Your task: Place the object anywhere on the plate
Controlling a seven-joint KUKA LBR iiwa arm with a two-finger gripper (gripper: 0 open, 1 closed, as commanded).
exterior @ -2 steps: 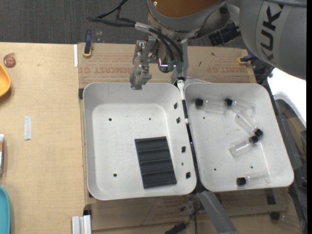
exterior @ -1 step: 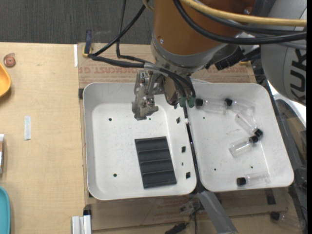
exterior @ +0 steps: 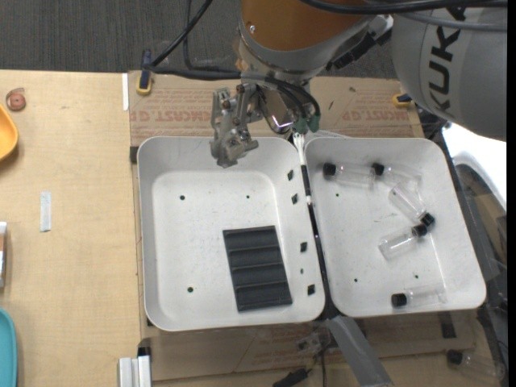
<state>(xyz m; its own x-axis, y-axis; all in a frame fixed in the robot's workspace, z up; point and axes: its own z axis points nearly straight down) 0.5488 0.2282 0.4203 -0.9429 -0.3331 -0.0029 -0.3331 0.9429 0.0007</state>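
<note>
1. The KUKA arm (exterior: pixel 322 14) is reaching in from the right and leaning over the far edge of the bench, its orange band sitting above the wrist.
2. The left bin (exterior: pixel 173 240) is lying under the arm's working end; the right bin (exterior: pixel 451 240) is lying just beside it, the two touching along their inner rims.
3. The dark ridged plate (exterior: pixel 256 268) is resting flat in the left bin, toward its near right part, with its long axis running from the far side toward the near side, tilted slightly.
4. The clear vials with black caps (exterior: pixel 403 208) are lying scattered in the right bin: one pair near the far rim, a cluster in the middle, one by the near rim. These look like the candidate objects for the task.
5. The gripper (exterior: pixel 230 139) is hanging over the far rim of the left bin. Whether it is released or clenched cannot be told at this angle, and nothing is visibly sitting between its tips.
6. The decisive relation: the plate is lying nearer the camera than the gripper and slightly right of it, well apart, while the vials are lying farther right, across the shared rim. If nothing is being carried, the arm would likely need to cross right first.
</note>
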